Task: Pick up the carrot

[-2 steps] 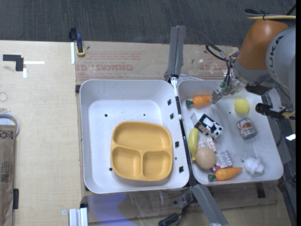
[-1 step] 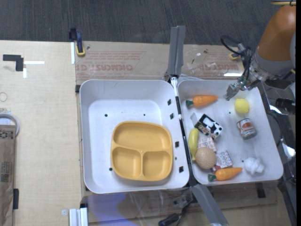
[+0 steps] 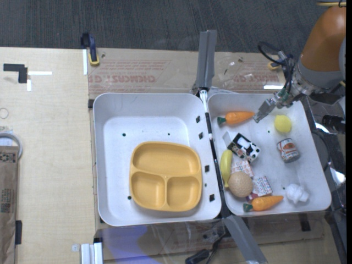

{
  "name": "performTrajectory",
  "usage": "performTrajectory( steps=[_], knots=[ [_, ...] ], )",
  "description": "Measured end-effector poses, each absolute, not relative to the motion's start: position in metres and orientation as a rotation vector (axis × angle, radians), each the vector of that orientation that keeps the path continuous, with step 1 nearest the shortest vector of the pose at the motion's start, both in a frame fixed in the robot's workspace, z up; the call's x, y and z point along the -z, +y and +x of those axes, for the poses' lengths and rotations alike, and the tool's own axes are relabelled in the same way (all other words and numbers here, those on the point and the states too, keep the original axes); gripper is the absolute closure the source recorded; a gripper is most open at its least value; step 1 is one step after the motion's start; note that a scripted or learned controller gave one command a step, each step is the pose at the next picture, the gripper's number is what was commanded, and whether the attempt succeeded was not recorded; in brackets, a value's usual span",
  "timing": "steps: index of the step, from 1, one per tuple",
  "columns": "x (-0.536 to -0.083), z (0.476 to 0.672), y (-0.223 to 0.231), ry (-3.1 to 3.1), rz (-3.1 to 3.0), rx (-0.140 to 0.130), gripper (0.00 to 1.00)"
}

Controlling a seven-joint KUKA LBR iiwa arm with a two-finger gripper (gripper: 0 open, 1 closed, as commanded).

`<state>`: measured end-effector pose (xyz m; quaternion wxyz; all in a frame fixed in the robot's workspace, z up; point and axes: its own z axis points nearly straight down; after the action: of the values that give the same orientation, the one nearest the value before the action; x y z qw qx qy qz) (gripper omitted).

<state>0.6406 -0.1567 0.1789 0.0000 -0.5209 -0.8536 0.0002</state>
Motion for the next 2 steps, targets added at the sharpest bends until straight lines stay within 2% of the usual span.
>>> performTrajectory(
  steps=[1,2],
  knots=[
    [-0.12,0.659,-0.1,-2.805,-1.413,-0.001,0.0],
    [-0.089,0.656,-0.105,-2.919,-1.131,-0.007,0.0]
  ],
)
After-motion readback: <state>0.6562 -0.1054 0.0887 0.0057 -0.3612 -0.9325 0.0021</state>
